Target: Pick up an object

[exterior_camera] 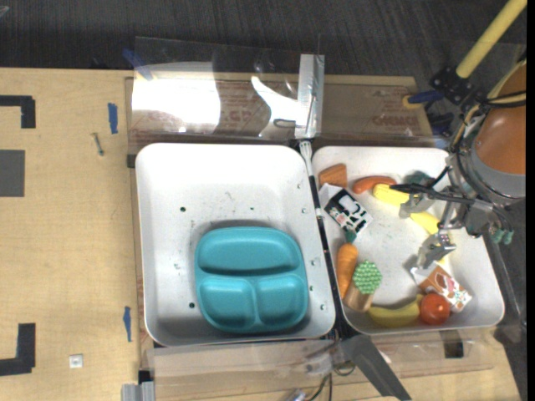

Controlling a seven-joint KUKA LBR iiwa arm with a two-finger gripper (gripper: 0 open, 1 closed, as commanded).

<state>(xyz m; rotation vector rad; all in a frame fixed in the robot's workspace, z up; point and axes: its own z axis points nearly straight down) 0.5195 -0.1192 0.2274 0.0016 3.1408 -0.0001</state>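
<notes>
Several small toy foods lie scattered in the right bin (493,303), and the gripper (432,253) hangs over them near the bin's right side, above a bare patch of floor just beside a small printed carton (452,290) and a red tomato (434,308). Whether its fingers stand apart or together cannot be told from this slant, and nothing shows between them. Along the bin's near edge lie one banana (393,312), one broccoli piece (366,277) and one carrot (346,265). Toward the far edge sit an orange wedge (333,175), a reddish sausage shape (372,185) and two yellow pieces (393,194), partly crossed by dark cables, so their form is hard to read. A black-and-white patterned item (346,210) rests against the left wall.

The left bin (167,182) holds one teal divided tray (250,278). Both bins rest on a tan wooden bench (58,249), with a clear plastic screen (217,98) behind them and dark carpet (209,11) beyond. The arm (501,153) is cut off at the right.
</notes>
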